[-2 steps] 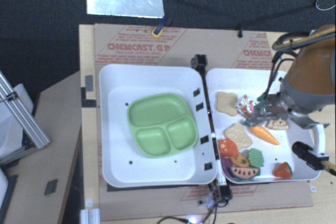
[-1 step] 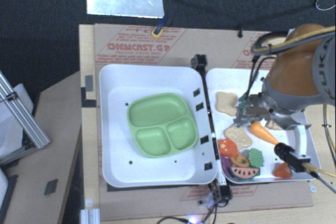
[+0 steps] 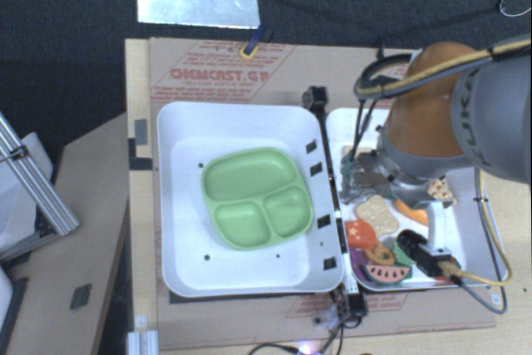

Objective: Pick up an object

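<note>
Your end effector (image 3: pixel 359 177), its grip impossible to tell, hangs above toy food (image 3: pixel 378 220) crowding the right bin (image 3: pixel 467 239); the sheet (image 3: pixel 274 62) beneath reads "CHEMCAST".

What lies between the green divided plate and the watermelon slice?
Camera view: bare floor of the left bin, then the bins' adjoining rims bearing black clips.

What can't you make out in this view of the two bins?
Camera view, far half of the right bin: covered by the arm, so its contents are hidden.
Camera view, beige toy: partly under the hand; whether they touch cannot be told.
Camera view, small pieces beside the watermelon slice: overlapping and too small to identify.
</note>
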{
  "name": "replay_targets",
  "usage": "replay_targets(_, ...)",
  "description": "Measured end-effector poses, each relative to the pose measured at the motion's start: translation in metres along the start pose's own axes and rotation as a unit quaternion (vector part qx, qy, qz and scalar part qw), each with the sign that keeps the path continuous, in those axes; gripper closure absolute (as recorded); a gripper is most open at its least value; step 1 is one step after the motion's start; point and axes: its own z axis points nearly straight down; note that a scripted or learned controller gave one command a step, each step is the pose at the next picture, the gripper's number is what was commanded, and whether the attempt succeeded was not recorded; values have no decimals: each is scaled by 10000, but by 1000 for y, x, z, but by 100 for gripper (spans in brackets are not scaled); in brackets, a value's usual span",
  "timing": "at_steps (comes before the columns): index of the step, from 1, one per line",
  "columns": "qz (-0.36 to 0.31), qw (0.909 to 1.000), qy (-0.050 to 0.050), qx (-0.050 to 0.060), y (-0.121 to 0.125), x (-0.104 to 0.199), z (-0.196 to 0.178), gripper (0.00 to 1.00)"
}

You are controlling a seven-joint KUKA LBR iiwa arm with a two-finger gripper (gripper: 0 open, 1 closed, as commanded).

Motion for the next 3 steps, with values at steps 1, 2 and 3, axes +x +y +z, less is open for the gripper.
replay_targets(1,15,10000,-6,-12,12,6,-8,100)
replay_targets(2,38,10000,-4,-7,3,2,-17,100)
replay_targets(3,49,10000,-11,0,7,-11,0,100)
